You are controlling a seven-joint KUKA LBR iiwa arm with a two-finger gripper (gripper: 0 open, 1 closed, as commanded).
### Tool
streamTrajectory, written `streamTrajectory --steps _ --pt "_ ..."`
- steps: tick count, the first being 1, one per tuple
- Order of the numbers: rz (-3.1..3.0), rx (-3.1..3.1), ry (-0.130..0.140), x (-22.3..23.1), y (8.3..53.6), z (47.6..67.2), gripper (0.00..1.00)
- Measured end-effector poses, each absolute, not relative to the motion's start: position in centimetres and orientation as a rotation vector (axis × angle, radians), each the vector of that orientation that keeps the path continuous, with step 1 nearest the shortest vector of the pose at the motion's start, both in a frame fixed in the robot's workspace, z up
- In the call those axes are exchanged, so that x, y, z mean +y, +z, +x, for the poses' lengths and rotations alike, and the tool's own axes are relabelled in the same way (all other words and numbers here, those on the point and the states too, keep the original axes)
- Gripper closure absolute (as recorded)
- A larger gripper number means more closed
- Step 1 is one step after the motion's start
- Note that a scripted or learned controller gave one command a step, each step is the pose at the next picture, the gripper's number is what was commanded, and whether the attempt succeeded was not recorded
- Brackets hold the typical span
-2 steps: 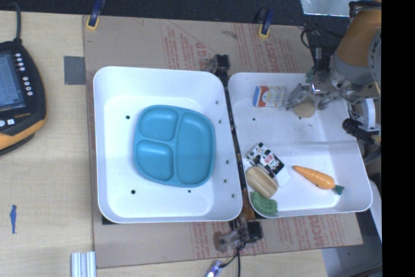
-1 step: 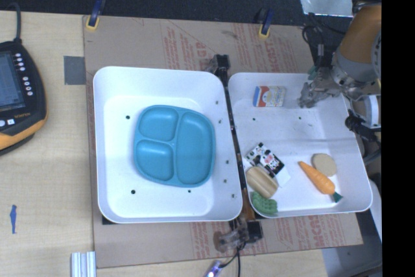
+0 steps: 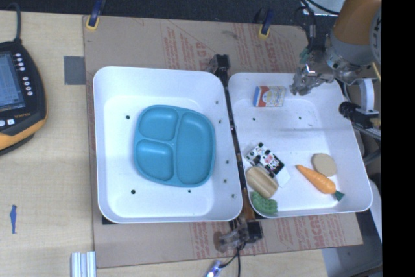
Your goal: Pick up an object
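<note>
Claw [image 3: 302, 84] sits over the top right corner of the right bin [image 3: 350, 139], just right of the small red-white-blue carton [image 3: 268, 96]. Nothing visible between the fingertips. Can't tell if it's spread or closed; too small and dark at this angle.

Nearest candidate is that carton, lying flat near the bin's back wall. My read: light, stiff card, a bit crushable, flat faces. Best taken across its short sides from above. It's thin, so the tips need to reach down nearly to the bin floor.

Further out, front of the same bin:
- carrot [image 3: 318, 180], orange, lying at a slant. Likely toy plastic, light, smooth, may roll. Pinch across the thick middle.
- beige round piece [image 3: 324, 163] just above the carrot, touching or nearly. Rounded and low, could slip out.
- black-and-white patterned item [image 3: 264, 159], tan bread-like piece [image 3: 262, 182] and green piece [image 3: 265, 205] bunched in the front left corner against the wall. Crowded, poor finger clearance.

Left bin [image 3: 107, 139] holds a blue divided plate [image 3: 174, 144], wide and flat, only the rim is grippable. Bad first pick.

I'd go for the carton: closest and well apart from the rest.
</note>
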State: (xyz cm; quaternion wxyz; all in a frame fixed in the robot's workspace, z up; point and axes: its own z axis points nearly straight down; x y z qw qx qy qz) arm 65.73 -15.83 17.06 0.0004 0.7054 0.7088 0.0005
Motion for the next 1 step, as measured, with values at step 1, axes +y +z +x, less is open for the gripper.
streamTrajectory --steps 1 --pt "2.217 2.227 0.001 -6.90 21.50 65.26 1.00"
